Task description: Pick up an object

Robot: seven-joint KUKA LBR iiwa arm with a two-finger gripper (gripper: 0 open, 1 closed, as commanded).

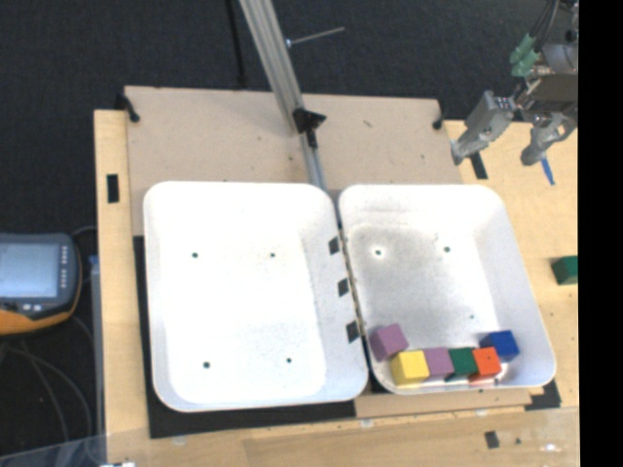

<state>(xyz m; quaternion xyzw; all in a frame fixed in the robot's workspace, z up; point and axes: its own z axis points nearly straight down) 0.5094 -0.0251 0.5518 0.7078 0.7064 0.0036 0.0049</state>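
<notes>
At about two o'clock in the camera view, above the far right corner of the desk [253, 134], we find the gripper [508, 136] hanging with its jaws apart and nothing between them. It sits beyond the far rim of the right bin [428, 261], well apart from anything it might pick.

The candidates lie along that bin's near edge, at roughly five o'clock: a purple block [389, 340] tilted a little, a yellow block [411, 367] just in front of it, then a second purple block [439, 362], a green block [462, 361], an orange block [486, 363] and a blue block [500, 343], packed side by side and mostly touching. The left bin [243, 290] holds no blocks.

We judge the task to be at its approach stage, with no grasp begun. The next move calls for carrying the gripper toward six o'clock, across the bin, and descending on one block. The tilted purple one looks freest, having open floor on its far and left sides; the rest are crowded against each other and the bin wall, leaving little room for the jaws.
</notes>
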